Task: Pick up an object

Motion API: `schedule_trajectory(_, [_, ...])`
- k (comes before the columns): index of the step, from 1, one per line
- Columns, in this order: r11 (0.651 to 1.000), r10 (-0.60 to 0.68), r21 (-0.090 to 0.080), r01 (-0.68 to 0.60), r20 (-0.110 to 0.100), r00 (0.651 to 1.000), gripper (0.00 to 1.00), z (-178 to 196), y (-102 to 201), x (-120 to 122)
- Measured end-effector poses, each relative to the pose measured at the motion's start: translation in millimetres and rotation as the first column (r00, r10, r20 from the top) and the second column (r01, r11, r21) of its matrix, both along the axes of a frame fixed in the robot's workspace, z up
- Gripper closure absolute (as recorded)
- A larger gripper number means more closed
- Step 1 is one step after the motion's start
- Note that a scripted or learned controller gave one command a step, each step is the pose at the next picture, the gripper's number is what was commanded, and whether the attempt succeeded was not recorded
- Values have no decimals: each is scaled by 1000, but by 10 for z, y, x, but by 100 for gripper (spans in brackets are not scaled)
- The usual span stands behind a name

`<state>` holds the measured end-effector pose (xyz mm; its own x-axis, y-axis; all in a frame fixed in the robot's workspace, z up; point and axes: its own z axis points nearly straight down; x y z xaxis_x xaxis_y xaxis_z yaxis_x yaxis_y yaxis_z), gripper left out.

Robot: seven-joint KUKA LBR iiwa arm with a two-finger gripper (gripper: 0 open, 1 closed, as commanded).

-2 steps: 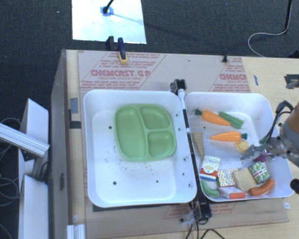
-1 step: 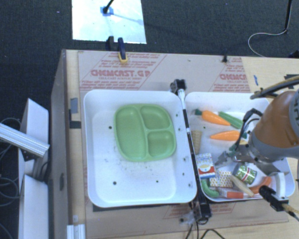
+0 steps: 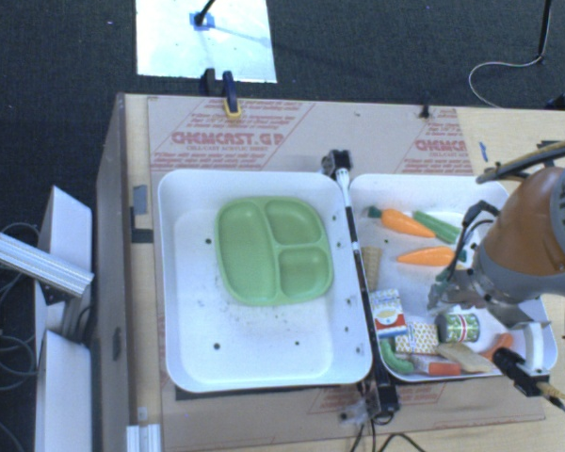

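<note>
Arm low over the right bin's toy food — no object visibly taken yet.

The gripper (image 3: 449,295) sits just left of a small green-labelled can (image 3: 460,327) in the right bin (image 3: 410,185); whether it is released or clenched I cannot tell — the wrist hides it. The can looks the likeliest target: probably light, stiff and smooth, so it may roll or slip — best pinched across its round sides at mid-height. Two orange carrots (image 3: 405,221), one just left of the gripper, look like hard plastic, tapered and prone to squirting out. A small carton (image 3: 388,313) offers flat faces. The arm's bulk covers the bin's right part, and the pile at the bin's near edge is too jumbled to name. The left bin (image 3: 198,356) holds a green divided plate (image 3: 271,250).
</note>
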<state>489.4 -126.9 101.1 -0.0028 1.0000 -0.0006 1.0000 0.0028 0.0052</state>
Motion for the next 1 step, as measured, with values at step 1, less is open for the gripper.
schedule_trajectory(1, [1000,0,0,0,0,1000,0,-3,0,-1])
